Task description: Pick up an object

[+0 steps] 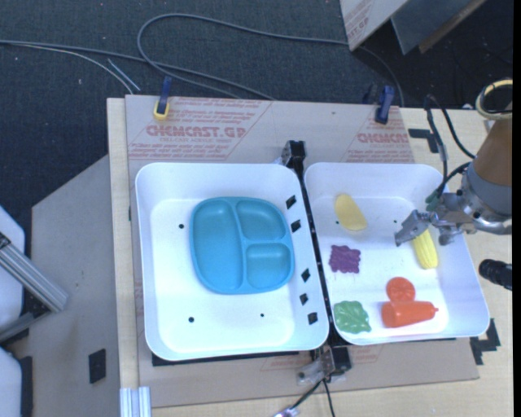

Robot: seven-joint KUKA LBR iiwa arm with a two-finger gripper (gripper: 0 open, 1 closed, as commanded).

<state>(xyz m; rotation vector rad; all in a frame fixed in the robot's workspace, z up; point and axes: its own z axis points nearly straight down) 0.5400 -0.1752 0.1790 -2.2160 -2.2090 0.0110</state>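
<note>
The board (203, 130) read "CHEMCAST GP". The left bin (155, 244) held a blue tray (241, 244); the gripper (423, 232), fingers spread, straddled corn (426, 251).

Dark carpet floor (65, 98) w/ cables (195, 24), cardboard box (370, 18) top right

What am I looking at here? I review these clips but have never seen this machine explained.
A single camera looks down at a slant on a bench with two shallow white bins. The grey and orange robot arm reaches in from the right. The left bin holds a blue divided plate. The right bin holds toy food: a yellow piece, purple grapes, a green piece, an orange-red piece and a corn cob. The gripper hangs right over the corn; whether it holds anything is unclear.
</note>
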